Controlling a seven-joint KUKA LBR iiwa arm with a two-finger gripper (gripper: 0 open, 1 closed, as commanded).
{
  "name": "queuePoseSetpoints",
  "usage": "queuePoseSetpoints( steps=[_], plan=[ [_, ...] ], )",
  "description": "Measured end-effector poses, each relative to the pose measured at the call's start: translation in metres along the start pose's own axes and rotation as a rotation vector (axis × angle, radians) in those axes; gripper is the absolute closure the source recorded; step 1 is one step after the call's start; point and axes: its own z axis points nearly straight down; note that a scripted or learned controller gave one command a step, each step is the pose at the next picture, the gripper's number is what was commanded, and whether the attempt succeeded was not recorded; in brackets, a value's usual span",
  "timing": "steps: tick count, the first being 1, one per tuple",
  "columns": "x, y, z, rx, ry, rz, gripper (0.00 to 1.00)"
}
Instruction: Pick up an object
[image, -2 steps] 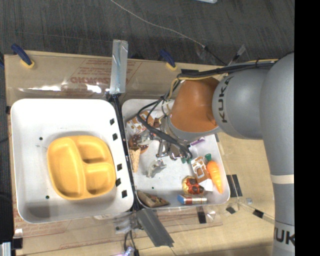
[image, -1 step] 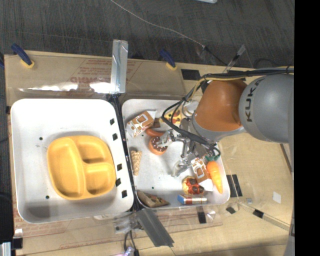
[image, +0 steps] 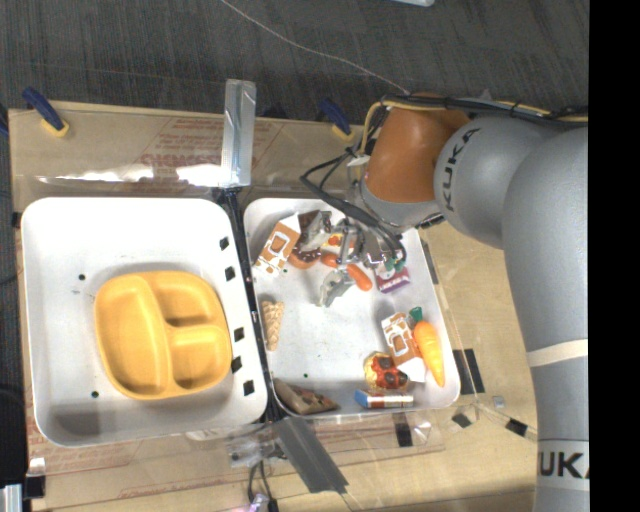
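Observation:
My gripper (image: 343, 268) is low over the back of the right bin (image: 330, 350), under the orange wrist band. A red-orange sausage-shaped toy (image: 358, 276) lies right by its tip, and I cannot see whether it is held. An orange and white box (image: 278, 247) sits just left of the gripper, with a dark brown item (image: 312, 228) behind it. A purple piece (image: 394, 284) lies to the right. Nearer the front are a waffle-textured piece (image: 271, 322), a carrot (image: 430, 350), a small orange box (image: 398, 333) and a red and yellow toy (image: 385, 373).
A yellow divided plate (image: 160, 330) lies in the left bin (image: 50, 240). A red-capped tube (image: 385, 400) and a brown item (image: 305, 401) rest against the right bin's front wall. The grey arm (image: 540, 250) covers the bench to the right.

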Motion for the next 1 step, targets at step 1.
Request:
queuePoseSetpoints(
  steps=[1],
  plan=[
    [0.0437,-0.0531,-0.0050,0.010,-0.035,-0.231,0.00]
  ],
)
